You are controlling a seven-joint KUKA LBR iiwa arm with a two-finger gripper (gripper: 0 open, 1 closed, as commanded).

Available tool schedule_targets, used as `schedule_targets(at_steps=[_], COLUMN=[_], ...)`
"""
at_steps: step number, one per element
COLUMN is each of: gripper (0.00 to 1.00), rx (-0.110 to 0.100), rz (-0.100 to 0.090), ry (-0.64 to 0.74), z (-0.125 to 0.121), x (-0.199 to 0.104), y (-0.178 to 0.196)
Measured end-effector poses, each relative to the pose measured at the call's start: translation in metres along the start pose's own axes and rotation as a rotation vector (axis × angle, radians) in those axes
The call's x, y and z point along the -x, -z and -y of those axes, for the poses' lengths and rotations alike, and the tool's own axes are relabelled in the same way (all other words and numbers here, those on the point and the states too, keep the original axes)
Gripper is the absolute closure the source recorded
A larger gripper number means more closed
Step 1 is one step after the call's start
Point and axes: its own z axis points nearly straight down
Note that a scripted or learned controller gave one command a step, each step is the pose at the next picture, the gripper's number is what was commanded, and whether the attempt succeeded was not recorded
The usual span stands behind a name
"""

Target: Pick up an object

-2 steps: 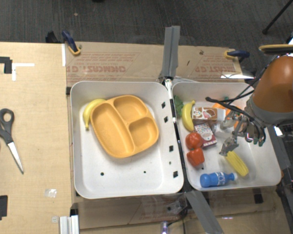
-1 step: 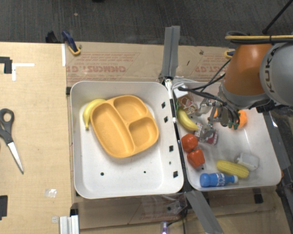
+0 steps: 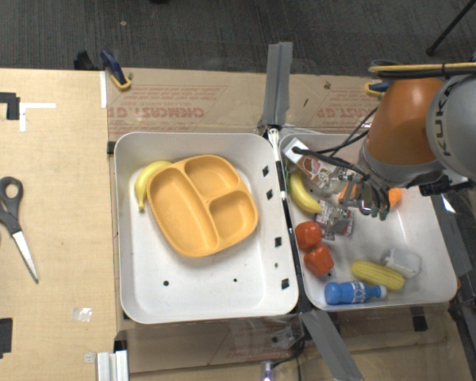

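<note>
The right bin [image 3: 428, 288] is crowded along its left wall, with barer white floor toward its right side; the left bin [image 3: 198, 296] holds a yellow divided plate [image 3: 202, 205] with a banana [image 3: 147, 179] tucked against the plate's upper left edge. In the right bin lie a second banana [image 3: 303, 194], two red tomato-like pieces [image 3: 308, 235] and [image 3: 318, 260], a yellow corn cob [image 3: 378, 274] and a blue bottle [image 3: 352, 293] near the front wall, a clear packet [image 3: 402, 261] beside the cob. The arm [image 3: 424, 129] reaches in from the right, orange band above the wrist; the hand [image 3: 341, 209] hangs low over the bin's upper middle, just right of the banana; whether its fingers are parted or closed on anything I cannot tell. Scissors [image 3: 12, 221] lie on the bench [image 3: 47, 292] at far left.
</note>
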Motion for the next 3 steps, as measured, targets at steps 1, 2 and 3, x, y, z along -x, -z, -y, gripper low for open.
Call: schedule_targets(at_steps=[1,2,3], gripper=[0.00,0.00,0.00], rx=[0.003,0.003,0.003], rz=[-0.002,0.001,-0.003], ry=[0.075,-0.127,-0.137], z=[0.009,-0.012,0.019], x=[-0.046,0.013,-0.059], y=[-0.001,0.000,-0.001])
